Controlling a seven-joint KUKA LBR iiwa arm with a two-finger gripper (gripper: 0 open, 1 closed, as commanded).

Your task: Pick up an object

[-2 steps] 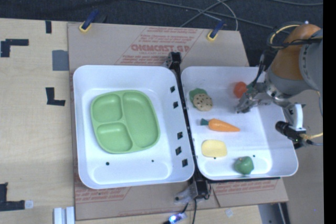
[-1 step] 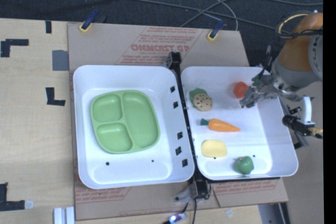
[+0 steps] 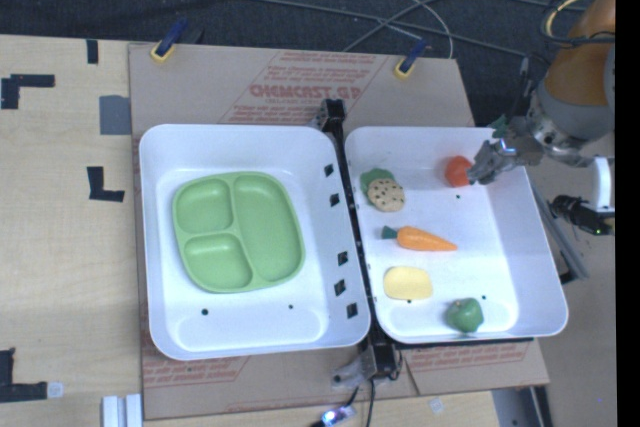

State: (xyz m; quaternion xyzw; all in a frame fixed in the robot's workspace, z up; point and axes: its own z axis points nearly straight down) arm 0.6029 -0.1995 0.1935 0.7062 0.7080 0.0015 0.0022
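The right bin [image 3: 525,245] holds a small red-orange object [image 3: 457,171] near its far right side, a cookie [image 3: 385,196] with a green piece behind it, an orange carrot [image 3: 424,238], a yellow lump [image 3: 407,283] and a green round object [image 3: 464,315]. My gripper [image 3: 487,163] hangs over the bin's far right corner, its dark tip just right of the red-orange object and touching or nearly touching it. I cannot make out how the fingers stand.
The left bin [image 3: 160,215] carries a green divided plate [image 3: 238,231]. A black divider clamp [image 3: 333,112] joins the two bins at the back. Cables run across the dark floor behind the cardboard. The arm's orange band [image 3: 582,65] is at the right.
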